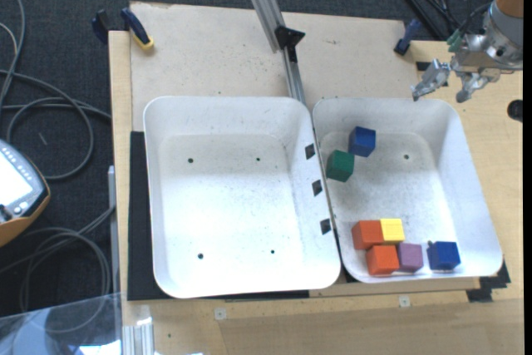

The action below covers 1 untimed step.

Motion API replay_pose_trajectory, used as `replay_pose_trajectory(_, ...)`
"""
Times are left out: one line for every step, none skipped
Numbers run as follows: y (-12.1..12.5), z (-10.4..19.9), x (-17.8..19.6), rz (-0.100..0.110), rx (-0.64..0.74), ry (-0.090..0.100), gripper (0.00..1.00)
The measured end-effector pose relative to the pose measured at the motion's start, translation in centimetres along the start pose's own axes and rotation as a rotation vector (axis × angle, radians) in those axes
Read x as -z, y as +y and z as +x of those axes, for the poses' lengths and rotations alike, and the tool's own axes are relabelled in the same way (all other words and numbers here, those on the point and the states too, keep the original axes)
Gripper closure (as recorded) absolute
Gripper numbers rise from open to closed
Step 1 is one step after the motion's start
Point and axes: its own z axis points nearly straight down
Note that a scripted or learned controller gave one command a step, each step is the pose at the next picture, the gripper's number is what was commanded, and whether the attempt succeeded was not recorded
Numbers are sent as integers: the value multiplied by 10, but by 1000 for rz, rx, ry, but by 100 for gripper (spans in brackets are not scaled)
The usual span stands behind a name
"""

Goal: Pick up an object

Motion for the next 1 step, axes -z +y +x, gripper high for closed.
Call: replay_pose_trajectory(-74,21,-30,5,-4,3,0)
